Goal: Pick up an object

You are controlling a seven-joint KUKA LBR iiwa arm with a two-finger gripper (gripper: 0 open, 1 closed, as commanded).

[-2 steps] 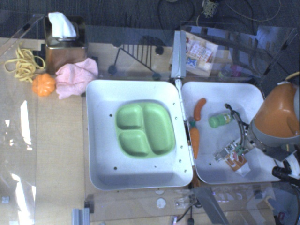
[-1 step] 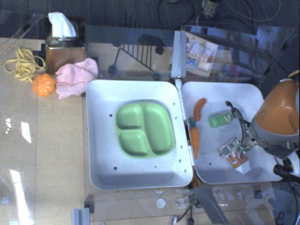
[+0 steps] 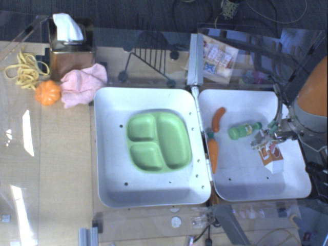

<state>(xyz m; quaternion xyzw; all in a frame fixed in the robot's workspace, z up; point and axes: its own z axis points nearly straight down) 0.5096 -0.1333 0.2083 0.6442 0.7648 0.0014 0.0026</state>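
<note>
In the right bin (image 3: 292, 188) lie a green bottle (image 3: 243, 131) on its side, an orange-red sausage (image 3: 219, 119) near the bin's left wall, a carrot (image 3: 212, 156) along that wall, and a small brown and white carton (image 3: 271, 158). My gripper (image 3: 262, 140) reaches in from the right and hangs low between the bottle's right end and the carton, just above the carton's upper edge. I see nothing held in it.
The left bin (image 3: 110, 152) holds a green divided plate (image 3: 157, 140). On the bench at the far left sit a pink cloth (image 3: 82, 84), a small orange pumpkin (image 3: 47, 92), a yellow cord (image 3: 23, 69) and a tissue box (image 3: 69, 45).
</note>
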